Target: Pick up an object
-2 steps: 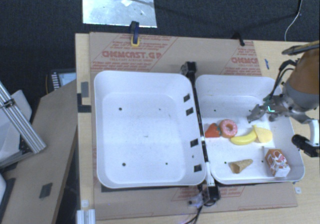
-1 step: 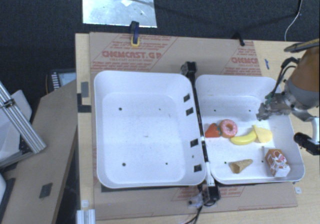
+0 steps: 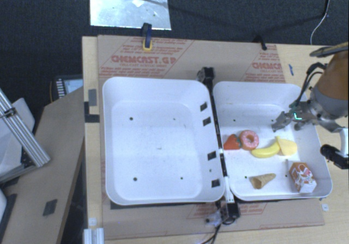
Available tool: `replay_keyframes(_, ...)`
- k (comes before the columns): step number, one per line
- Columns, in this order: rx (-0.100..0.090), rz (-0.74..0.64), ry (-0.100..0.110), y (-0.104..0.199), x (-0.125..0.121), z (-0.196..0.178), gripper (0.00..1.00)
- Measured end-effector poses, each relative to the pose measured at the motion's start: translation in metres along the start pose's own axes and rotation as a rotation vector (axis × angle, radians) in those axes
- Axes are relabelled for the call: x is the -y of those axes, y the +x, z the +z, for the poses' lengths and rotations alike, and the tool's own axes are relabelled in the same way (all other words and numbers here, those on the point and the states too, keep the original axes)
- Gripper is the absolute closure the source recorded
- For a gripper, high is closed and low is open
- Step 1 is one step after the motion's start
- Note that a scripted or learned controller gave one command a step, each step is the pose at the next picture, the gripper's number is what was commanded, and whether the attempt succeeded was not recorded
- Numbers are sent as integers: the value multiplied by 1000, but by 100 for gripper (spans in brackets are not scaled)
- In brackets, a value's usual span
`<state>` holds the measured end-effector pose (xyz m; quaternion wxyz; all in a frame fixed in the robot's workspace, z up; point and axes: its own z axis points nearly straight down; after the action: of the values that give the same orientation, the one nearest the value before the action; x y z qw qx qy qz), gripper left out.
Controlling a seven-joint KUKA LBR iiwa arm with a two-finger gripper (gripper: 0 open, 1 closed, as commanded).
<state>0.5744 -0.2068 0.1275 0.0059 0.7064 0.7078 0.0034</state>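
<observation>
1. The end effector (image 3: 283,122) is hovering over the right bin (image 3: 256,91), above and just to the right of the pink doughnut (image 3: 250,139) — whether its tips are spread or pressed together I cannot tell at this size, and nothing is showing between them.
2. The candidates are all lying in that right bin, and I am placing them from the doughnut: a red strawberry (image 3: 233,142) touching its left side, a banana (image 3: 265,151) just below and to its right, a yellow wedge (image 3: 287,146) beyond the banana, a cone (image 3: 262,180) well below, and a small red-and-white carton (image 3: 302,177) far to the lower right.
3. The yellow wedge is sitting nearest the tool, so it is probably the target.
4. To do this well, I would be centring over one item alone — the strawberry, doughnut and banana are crowding each other — and descending straight until the tips are straddling its narrow width.
5. The left bin (image 3: 158,144) is playing no part in this step.
</observation>
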Motion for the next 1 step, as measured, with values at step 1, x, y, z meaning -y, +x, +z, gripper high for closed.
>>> replay_keyframes(1,1,-1,-3,0,-1,-11,100)
